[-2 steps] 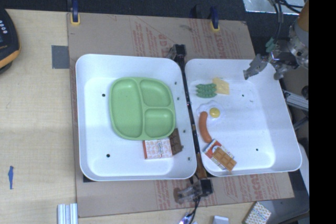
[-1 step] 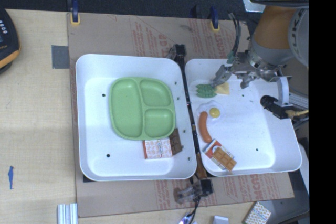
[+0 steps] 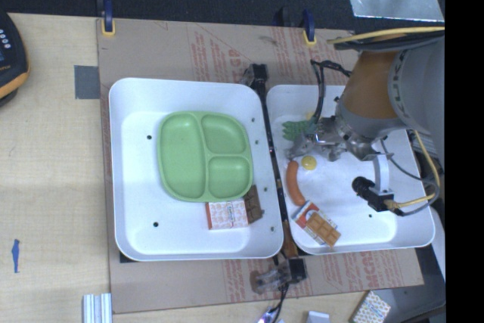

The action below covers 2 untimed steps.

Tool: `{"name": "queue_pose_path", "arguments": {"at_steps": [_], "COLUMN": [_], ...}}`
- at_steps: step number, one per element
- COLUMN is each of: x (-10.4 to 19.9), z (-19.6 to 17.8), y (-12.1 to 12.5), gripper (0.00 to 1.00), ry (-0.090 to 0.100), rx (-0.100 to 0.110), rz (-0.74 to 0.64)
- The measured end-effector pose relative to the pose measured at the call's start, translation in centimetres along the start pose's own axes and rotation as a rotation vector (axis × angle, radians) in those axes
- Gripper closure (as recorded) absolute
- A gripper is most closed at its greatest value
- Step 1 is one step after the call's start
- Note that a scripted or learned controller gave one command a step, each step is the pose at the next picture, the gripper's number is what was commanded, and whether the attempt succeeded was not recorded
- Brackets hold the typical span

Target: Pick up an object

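The gripper (image 3: 324,141) sits low in the right bin (image 3: 408,234), near its upper-left quarter, beneath the grey wrist and orange band of the arm (image 3: 378,91). Whether it is open or closed cannot be determined from this view; nothing is visibly held.

Closest candidates: a green toy (image 3: 297,131) lies at 10 o'clock from the gripper, just beside it. A small yellow piece (image 3: 308,162) lies at 7 o'clock, also just beside it. An orange sausage-shaped item (image 3: 295,183) lies further out at 7 o'clock, its long axis running roughly 12 to 6 o'clock with a slight curve. A small printed box (image 3: 318,225) lies near the bin's lower-left corner.

The left bin (image 3: 128,163) holds a green divided plate (image 3: 204,155) and a small carton (image 3: 227,214), both well apart from the gripper.

Arm pose: the arm enters from 3 o'clock and bends steeply down over the right bin, with cables (image 3: 393,197) trailing at 4 o'clock. Judged nearest targets: the green toy or the yellow piece.
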State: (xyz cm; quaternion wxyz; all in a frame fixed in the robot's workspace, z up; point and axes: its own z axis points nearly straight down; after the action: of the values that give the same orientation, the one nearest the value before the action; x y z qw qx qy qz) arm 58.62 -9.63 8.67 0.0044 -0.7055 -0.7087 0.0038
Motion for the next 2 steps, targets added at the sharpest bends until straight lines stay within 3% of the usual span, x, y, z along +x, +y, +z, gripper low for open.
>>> {"name": "queue_pose_path", "arguments": {"at_steps": [1,2], "x": [-2.3,-6.0], "z": [-0.7,-0.7], "y": [4.7,7.1], "gripper": [0.0,0.0], "ry": [-0.002,-0.002], "rx": [-0.014,-0.013], "rz": [-0.002,0.003]}}
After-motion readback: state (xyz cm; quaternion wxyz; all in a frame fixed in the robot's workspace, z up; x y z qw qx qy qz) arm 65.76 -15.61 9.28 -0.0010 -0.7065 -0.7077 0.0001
